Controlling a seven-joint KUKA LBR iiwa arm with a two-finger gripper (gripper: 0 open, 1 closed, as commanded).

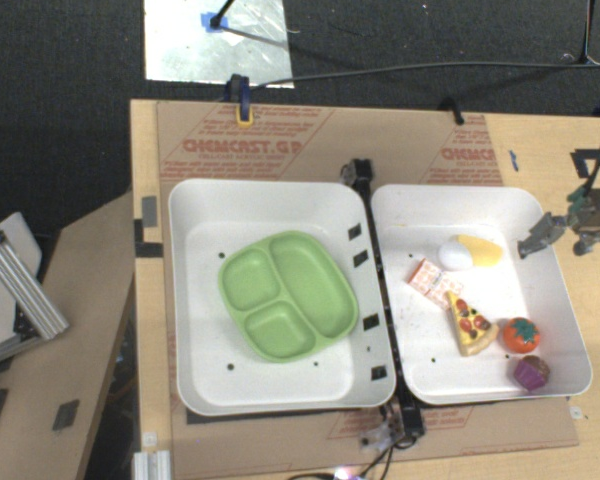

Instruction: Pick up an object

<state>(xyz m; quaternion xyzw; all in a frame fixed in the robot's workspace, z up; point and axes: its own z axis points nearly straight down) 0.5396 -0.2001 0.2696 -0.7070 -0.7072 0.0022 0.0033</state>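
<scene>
We see a green divided plate (287, 295) in the left bin (195, 218). The right bin (420, 208) holds a white egg (456, 256), yellow piece (483, 249), small carton (430, 280), pizza slice (469, 322), tomato (521, 335) and purple item (531, 372). The gripper (570, 225), cut off at the frame's right edge, is perhaps over the bin's rim; its state we cannot tell.

I see the pincer (552, 230) at the right edge, its arm cut off by the frame, and I can't tell how its fingers stand. The white egg (456, 256) hides part of the yellow piece (483, 249) behind it.
</scene>
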